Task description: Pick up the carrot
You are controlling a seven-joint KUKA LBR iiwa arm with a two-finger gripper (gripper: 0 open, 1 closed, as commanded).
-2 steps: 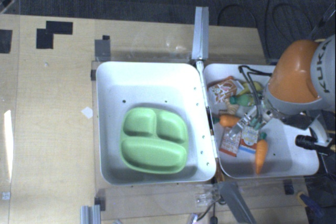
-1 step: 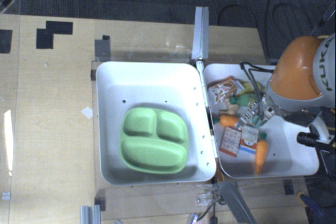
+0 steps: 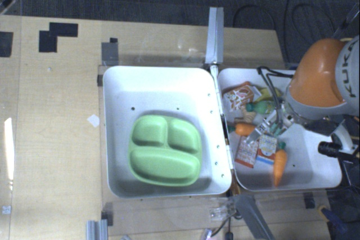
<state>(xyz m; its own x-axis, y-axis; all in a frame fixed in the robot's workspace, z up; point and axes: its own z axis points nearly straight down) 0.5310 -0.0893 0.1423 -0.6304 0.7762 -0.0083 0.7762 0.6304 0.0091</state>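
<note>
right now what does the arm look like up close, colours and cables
The arm is bulky and rounded, with a large orange dome and a grey shell beside it bearing part of dark KUKA lettering. Black cables loop off it near the wrist. The gripper is a small metallic silver piece, with a black fitting lower right.

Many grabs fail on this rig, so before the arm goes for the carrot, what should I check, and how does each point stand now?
1. Carrot in view in the right bin: ok.
2. Carrot free of cover: ok, nothing lies on it.
3. Pincer above the carrot: not ok, it hangs nearer the packets.
4. Pincer holding nothing: cannot tell.
5. Green tray out of the way, in the left bin: ok.
</note>
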